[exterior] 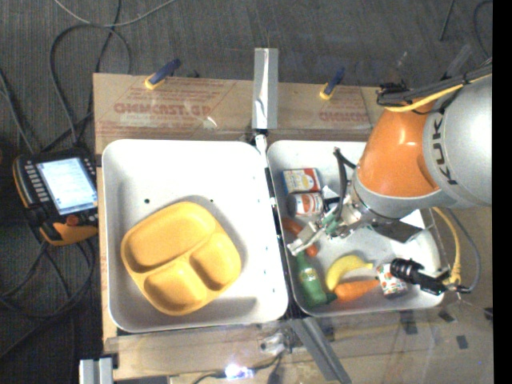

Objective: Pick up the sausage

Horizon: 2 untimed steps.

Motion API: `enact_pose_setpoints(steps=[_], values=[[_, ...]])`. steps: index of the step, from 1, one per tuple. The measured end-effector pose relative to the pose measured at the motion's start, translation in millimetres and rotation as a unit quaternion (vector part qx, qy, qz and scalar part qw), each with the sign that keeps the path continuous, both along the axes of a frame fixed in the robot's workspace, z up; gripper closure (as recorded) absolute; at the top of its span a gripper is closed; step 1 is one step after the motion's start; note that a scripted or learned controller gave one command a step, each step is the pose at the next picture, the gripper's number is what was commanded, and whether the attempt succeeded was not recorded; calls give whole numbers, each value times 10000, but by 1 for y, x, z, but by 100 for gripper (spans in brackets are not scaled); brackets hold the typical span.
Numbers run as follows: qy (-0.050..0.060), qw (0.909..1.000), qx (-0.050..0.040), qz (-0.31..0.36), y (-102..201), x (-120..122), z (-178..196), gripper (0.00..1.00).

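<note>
**Gripper hanging low over the right bin, sausage just to its left**

The grey and orange arm (412, 162) is reaching in from the right and covering much of the right bin (320, 154). The left bin (112, 214) is sitting beside it, bearing a yellow divided plate (180, 254) well apart from everything the task concerns. The gripper (314, 237) is hanging low over the middle of the right bin, its metal tip slanting down and to the left. How wide it is standing is not readable from this angle, and nothing is showing in its grasp.

What I am taking for the sausage (293, 227), a small reddish piece, is lying close to the right bin's left wall, just beside the gripper's tip, on the upper-left side of it. Too little of it is showing to settle its long axis, though it seems to be running at a slant. So the coming move is looking like a short shift towards that wall, and the wall is leaving little room on the far side.

Other things are crowding in. A green bottle (312, 285) is lying just below the tip, with a banana (350, 269) and a carrot (356, 291) to its right. A small tin (307, 206) is standing just above the sausage, and a little carton (302, 181) above that. The tin is the nearest neighbour and the likeliest to be knocked or caught by mistake
</note>
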State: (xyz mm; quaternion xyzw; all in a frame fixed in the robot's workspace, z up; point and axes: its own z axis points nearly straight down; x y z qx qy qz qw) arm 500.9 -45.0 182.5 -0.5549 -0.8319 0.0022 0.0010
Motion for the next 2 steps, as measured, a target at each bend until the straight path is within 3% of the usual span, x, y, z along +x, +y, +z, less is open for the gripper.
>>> enact_pose_setpoints(steps=[2], values=[[-8, 9996, 4, 266, -22, 16, 0, 0]])
